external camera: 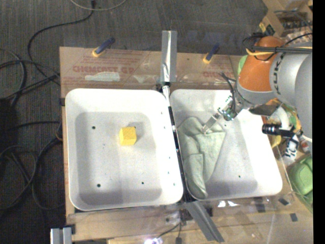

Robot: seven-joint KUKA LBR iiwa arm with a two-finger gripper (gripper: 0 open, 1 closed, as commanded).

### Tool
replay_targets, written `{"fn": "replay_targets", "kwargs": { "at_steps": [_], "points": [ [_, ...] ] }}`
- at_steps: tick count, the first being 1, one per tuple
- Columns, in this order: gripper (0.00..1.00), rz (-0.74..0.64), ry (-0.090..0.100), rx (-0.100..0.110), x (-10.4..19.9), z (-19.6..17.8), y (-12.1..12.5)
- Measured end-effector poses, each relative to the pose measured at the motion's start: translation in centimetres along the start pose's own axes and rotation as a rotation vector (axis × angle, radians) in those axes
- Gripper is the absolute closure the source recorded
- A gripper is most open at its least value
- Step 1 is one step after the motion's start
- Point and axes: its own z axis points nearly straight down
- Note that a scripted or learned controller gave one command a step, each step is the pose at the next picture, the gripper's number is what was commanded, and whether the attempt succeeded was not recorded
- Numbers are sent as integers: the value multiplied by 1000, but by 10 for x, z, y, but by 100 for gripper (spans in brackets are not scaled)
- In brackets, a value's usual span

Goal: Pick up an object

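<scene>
A brown bench (127,70) carries two shallow white bins side by side, with dark carpet and loose black cables (30,55) beyond its left and upper edges. Two yellow-and-blue clamps (103,47) grip the bench's far edge, and an upright metal post (168,57) stands where the bins meet at the back.

The left bin (86,105) has a wide, bare floor. A small yellow block (128,135) sits near its middle, slightly toward the right wall, well apart from every rim, with open floor on all four sides.

The right bin (254,172) holds a pale green cloth (200,146) bunched along its left wall, running from the middle of the bin down to the near left corner. The cloth lies against that wall, and the right half of this bin's floor is bare up to the right rim.

The grey arm (297,78), with its orange band (256,75), comes in over the right bin's far right corner. Clutter crowds the bench just beyond the right rim.

The gripper (207,128) slants down and left from the wrist, its tip at the upper edge of the cloth. I cannot tell whether it is parted or closed, nor whether it pinches any fabric; the tip is too small and pale against the cloth.
</scene>
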Motion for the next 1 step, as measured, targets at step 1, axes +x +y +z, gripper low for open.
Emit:
{"fn": "replay_targets", "kwargs": {
  "at_steps": [1],
  "points": [
    [100, 0, 1, -2, 0, -10, 1]
  ]
}}
